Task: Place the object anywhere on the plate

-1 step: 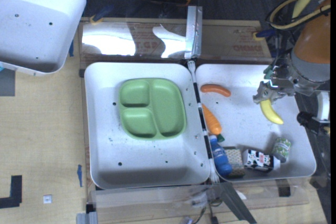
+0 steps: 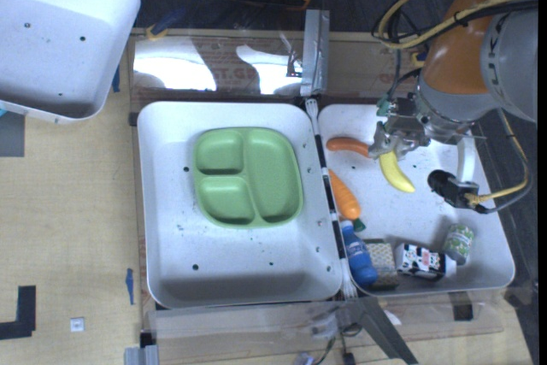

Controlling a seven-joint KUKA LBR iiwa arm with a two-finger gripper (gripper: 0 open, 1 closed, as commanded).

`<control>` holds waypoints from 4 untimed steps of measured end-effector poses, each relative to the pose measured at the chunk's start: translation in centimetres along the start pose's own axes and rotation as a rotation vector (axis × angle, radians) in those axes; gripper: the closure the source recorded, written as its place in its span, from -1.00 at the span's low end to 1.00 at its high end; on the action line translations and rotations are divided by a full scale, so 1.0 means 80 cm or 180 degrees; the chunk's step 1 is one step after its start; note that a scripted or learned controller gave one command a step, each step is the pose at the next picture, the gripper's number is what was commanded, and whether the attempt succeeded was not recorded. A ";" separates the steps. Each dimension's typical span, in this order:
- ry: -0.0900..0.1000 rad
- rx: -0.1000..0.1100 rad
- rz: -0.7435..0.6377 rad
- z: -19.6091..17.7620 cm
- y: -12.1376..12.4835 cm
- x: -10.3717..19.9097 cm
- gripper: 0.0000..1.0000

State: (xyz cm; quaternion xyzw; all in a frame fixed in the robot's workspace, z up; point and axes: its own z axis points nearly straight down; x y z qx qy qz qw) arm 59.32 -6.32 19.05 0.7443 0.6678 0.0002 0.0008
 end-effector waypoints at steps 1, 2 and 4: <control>0.0000 0.0000 0.0089 0.005 0.006 0.097 1.00; -0.0002 -0.0008 0.0078 -0.008 0.007 0.098 1.00; 0.0002 0.0017 -0.0335 0.008 0.011 0.184 1.00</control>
